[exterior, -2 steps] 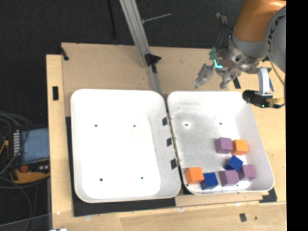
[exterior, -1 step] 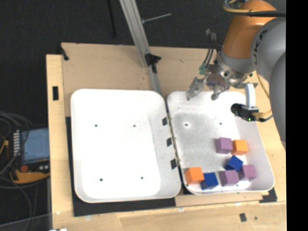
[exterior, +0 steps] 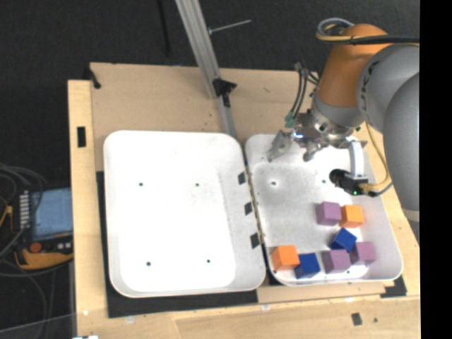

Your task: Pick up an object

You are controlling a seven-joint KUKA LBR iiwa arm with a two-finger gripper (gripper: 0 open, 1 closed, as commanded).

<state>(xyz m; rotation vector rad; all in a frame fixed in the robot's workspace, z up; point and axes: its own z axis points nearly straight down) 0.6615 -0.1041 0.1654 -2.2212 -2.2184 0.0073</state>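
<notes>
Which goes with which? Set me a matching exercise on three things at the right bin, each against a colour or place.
Things:
1. gripper
2. leftmost block
3. rightmost block

Colour or place:
a. purple
b. over the right bin's far left corner
c. orange

Pairs: 1-b, 2-c, 3-a

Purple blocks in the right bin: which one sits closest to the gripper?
The purple block beside the orange block, uppermost of three; the other two lie near the bin's bottom edge.
</notes>
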